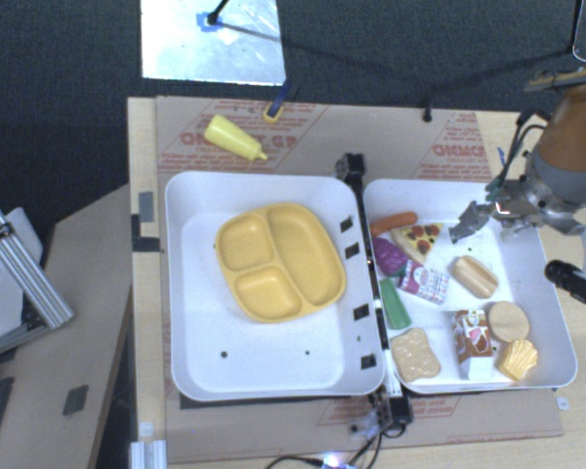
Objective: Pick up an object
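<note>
My jaws hover over right bin, mid-right of frame, just above hot dog bun; cannot tell whether apart or together.

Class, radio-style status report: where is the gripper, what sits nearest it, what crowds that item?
Gripper above right bin, nothing visibly held. Nearest: tan hot-dog bun. Crowding: pizza slice, pink-white packet.

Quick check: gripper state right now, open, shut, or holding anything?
Gripper: cannot tell; it hangs over the right bin, above the hot dog bun.
</note>
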Controlling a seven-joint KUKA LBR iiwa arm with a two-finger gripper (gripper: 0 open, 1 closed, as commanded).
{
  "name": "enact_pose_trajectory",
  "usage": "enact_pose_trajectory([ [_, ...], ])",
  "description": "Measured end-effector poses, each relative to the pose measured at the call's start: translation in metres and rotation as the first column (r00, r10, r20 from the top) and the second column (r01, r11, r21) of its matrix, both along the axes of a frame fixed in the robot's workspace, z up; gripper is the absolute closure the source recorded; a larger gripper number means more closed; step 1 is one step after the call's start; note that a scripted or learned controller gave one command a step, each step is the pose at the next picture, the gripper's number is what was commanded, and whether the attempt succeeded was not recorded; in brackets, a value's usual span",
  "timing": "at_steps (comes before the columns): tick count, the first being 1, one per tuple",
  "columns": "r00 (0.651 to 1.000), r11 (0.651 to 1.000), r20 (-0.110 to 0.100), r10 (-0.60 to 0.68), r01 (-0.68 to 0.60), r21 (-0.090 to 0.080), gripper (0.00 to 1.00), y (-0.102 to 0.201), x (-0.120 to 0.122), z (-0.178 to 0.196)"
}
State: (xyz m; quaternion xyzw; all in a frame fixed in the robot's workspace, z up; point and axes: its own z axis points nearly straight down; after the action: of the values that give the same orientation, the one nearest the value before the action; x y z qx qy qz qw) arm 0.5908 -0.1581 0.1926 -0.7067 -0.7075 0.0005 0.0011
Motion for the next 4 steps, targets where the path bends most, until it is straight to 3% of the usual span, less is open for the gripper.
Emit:
enact_pose_trajectory([
  [1,1.000,1.000,-0.002,0.000,0.000,0.001,0.00,0.005,0.000,-0.062],
  [2,1.000,1.000,0.014,-0.001,0.001,-0.005,0.00,0.004,0.003,-0.105],
  [3,1.000,1.000,0.016,-0.001,0.001,-0.005,1.00,0.004,0.004,-0.093],
  [4,1.000,1.000,0.008,0.003,-0.003,-0.002,1.00,0.010,-0.001,-0.043],
])
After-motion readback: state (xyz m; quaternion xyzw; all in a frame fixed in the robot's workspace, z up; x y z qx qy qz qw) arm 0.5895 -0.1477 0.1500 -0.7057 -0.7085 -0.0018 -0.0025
